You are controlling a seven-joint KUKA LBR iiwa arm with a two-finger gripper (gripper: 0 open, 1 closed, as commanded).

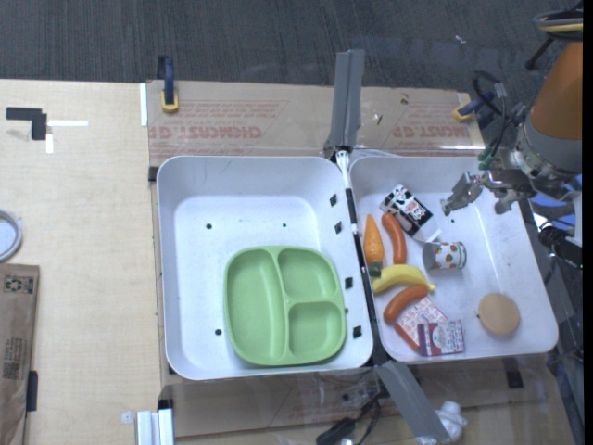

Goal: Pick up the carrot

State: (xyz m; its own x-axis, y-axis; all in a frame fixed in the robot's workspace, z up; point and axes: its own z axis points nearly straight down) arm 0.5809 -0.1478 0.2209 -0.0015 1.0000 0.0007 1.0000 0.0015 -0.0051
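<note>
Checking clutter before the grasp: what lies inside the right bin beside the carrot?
The carrot lies against the right bin left wall, a sausage alongside, a banana below. Its underside is hidden.

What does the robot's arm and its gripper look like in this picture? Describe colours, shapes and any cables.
The arm enters from the right: a rounded grey body with a broad orange band above the wrist. Dark cables loop beside it. The gripper is pale grey metal, thin and angular, ending in two slim prongs.
</note>
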